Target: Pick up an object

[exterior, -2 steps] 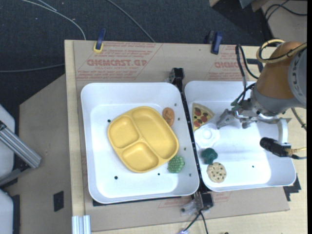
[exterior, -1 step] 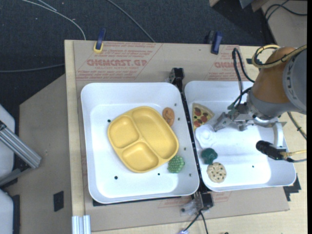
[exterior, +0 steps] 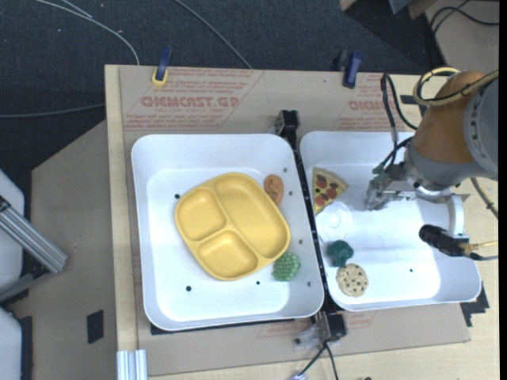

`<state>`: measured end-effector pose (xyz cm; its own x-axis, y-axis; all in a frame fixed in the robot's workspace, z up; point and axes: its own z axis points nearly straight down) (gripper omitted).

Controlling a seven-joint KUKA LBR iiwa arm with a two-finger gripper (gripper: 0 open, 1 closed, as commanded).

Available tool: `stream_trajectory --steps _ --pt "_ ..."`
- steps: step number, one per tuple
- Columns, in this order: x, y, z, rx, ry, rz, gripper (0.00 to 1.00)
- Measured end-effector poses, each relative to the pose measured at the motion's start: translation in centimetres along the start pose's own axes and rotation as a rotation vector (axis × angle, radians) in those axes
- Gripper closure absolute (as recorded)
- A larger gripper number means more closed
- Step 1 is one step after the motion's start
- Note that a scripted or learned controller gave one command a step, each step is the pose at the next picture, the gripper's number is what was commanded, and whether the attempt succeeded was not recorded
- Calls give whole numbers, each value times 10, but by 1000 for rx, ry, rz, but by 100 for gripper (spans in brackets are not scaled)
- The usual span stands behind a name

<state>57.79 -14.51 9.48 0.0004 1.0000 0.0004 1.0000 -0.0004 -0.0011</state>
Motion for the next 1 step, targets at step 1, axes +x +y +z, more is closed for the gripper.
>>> stream_trajectory --steps 1 --pt "-1 1 -42 -4 -2 -1 100"
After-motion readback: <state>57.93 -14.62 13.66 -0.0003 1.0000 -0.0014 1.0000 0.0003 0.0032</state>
